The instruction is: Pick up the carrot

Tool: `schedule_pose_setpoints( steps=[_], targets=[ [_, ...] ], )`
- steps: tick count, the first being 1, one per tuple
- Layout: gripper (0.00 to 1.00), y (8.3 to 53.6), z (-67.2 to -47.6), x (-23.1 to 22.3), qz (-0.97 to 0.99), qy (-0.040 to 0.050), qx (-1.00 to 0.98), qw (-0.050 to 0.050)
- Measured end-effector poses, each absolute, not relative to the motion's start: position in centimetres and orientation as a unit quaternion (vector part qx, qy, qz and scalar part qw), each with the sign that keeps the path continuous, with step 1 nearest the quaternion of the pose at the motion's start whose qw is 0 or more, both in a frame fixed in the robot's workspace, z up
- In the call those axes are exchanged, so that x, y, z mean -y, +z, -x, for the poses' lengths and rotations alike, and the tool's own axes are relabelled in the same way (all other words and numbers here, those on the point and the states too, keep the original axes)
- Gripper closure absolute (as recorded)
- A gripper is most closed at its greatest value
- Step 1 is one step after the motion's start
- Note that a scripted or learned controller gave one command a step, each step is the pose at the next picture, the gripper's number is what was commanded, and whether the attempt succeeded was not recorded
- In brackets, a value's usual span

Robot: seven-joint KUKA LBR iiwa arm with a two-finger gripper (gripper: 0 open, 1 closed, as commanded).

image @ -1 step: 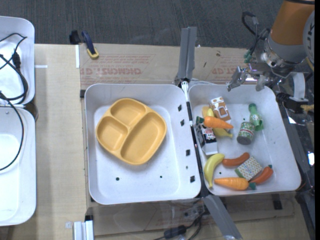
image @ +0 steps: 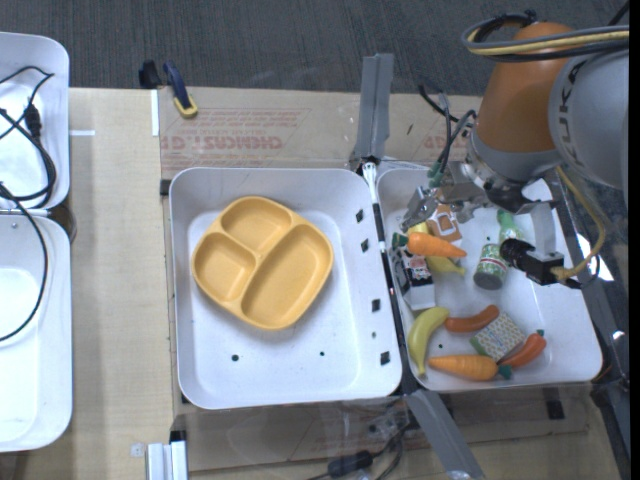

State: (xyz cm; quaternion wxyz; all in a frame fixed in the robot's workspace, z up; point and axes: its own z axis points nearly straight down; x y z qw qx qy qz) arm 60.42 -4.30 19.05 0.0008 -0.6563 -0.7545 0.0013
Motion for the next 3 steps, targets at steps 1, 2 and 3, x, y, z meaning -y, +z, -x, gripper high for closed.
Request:
schedule_pose_setpoints(
  steps=[1, 2, 3],
  targets=[
    [0.0, 14.3, -57.7, 9.9, 0.67, 0.0015, 0.742, 0.001],
    [0.0, 9.6, -61.2, 11.1, 0.669, -0.0011, 0.743, -0.004],
    [1.0, 11.3, -61.5, 11.3, 0.67, -0.0043, 0.742, -0.008]
  ],
)
